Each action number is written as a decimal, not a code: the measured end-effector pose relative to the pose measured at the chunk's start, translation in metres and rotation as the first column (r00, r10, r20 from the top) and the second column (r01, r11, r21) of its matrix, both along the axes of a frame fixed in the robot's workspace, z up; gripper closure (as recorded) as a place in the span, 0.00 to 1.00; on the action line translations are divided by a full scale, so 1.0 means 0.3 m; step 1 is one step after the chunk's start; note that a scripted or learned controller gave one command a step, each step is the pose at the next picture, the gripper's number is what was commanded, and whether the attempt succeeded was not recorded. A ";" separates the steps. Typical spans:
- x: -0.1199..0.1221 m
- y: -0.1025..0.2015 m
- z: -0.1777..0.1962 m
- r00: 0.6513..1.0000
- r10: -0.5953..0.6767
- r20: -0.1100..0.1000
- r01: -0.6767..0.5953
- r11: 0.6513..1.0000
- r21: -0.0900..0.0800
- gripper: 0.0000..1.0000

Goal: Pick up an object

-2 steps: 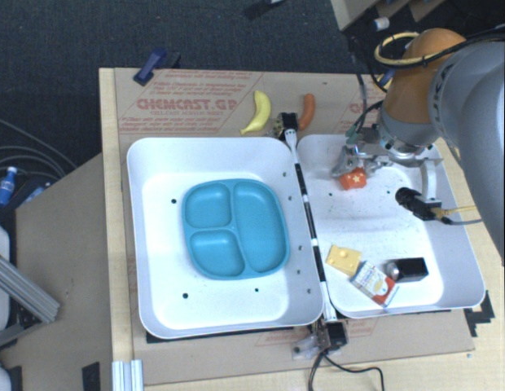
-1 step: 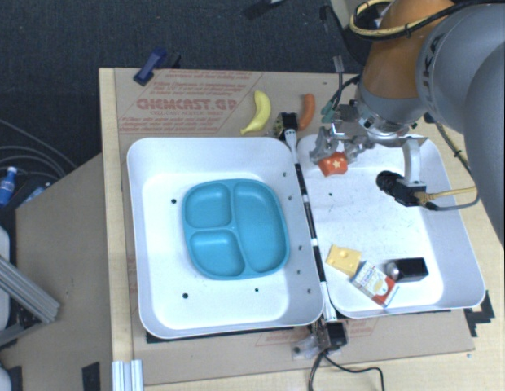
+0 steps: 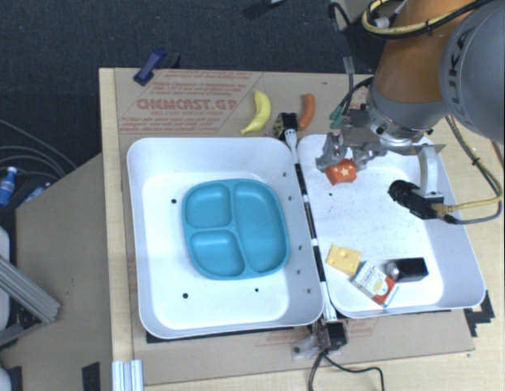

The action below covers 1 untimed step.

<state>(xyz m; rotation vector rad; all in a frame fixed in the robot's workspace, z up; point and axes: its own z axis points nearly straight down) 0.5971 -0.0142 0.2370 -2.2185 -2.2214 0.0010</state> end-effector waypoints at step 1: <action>-0.212 0.078 0.062 1.000 0.000 -0.001 0.000 1.000 0.000 1.00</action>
